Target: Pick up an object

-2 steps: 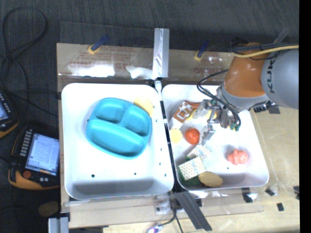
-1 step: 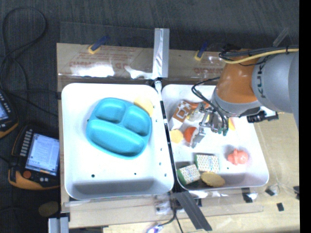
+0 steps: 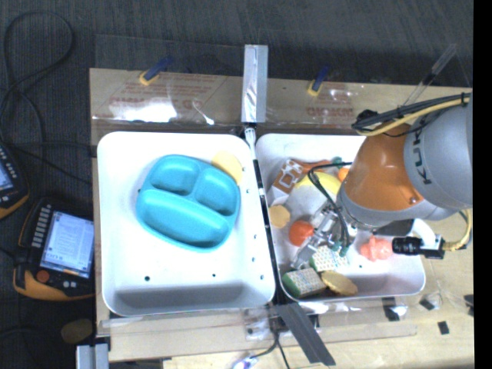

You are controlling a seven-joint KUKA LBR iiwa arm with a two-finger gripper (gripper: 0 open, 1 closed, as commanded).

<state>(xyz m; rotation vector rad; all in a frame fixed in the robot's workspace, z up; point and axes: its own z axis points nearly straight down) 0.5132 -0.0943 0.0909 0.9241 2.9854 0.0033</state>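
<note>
Camera view, looking down at a slant on two white bins set side by side on one bench. The left bin (image 3: 115, 283) holds two things: one blue divided tray (image 3: 188, 200) near its centre, and one yellow-tan piece (image 3: 227, 164) touching the tray's rim at about 1 o'clock. The right bin (image 3: 415, 281) holds a loose clutter of small objects: one orange ball (image 3: 279, 216) at 9 o'clock against the dividing wall, one red piece (image 3: 301, 232) just beside it, one brown-and-white block (image 3: 290, 174) at 11 o'clock, one yellow piece (image 3: 327, 183) near the top, one pink piece (image 3: 376, 248) at 3 o'clock, one patterned green-edged pad (image 3: 305, 282) and one tan oval piece (image 3: 339, 284) at 6 o'clock. One grey arm with an orange band (image 3: 384, 177) reaches in from 3 o'clock; its gripper (image 3: 329, 235) sits low among the clutter, between the red and pink pieces. Whether its jaws are released or clenched cannot be told, and no object is seen between them
</note>
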